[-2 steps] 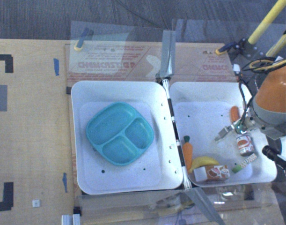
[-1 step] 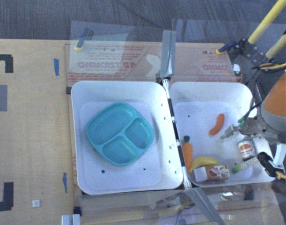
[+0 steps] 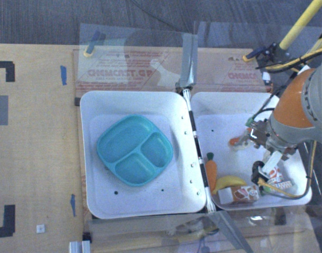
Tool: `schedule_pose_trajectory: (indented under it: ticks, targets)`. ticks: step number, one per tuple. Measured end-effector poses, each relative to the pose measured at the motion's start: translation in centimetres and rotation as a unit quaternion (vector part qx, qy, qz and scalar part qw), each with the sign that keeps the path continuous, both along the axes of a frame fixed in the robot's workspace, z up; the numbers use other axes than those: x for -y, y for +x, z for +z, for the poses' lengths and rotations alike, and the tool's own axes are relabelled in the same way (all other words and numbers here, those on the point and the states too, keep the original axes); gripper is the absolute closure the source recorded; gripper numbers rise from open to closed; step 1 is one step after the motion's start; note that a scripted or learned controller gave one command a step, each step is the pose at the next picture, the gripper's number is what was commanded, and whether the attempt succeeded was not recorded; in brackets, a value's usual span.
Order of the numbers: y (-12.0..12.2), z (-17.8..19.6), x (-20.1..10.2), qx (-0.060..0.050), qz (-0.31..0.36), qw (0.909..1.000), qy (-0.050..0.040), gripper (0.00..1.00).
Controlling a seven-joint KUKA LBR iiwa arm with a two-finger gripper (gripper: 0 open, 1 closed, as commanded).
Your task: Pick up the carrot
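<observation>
At the near edge of the right bin lies one packet with an orange and white label, and one banana rests just behind it, touching or nearly so; one carrot lies just left of the banana, close along the bin's left wall, its green end pointing away toward the far side and its orange body toward the near rim; further in, the tool hangs over the middle of the same bin, well apart from the carrot, and whether it is wide or narrow cannot be told from this slant; one small orange thing, too small to name, lies just beside the tool on its left; the left bin carries one teal divided plate with three compartments, set at a tilt to the bin's walls; the two bins stand side by side on the bench, touching along their shared edge; beyond them lies printed cardboard.
</observation>
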State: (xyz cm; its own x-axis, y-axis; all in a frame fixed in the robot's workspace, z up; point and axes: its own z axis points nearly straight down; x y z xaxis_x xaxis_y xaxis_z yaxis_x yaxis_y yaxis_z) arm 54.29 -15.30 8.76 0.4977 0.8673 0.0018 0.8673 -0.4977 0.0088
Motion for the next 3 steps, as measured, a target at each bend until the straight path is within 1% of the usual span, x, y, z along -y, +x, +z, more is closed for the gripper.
schedule_pose_trajectory:
  ticks: [1, 2, 3]
  targets:
    - [0.1, 1.0, 0.0, 0.001, 0.002, 1.0000, -0.0006, 1.00]
    - [-1.9, 9.1, 1.3, -0.006, 0.033, 0.9994, 0.0011, 1.00]
    - [-6.0, 10.7, -3.2, -0.008, -0.067, 0.9977, 0.0030, 1.00]
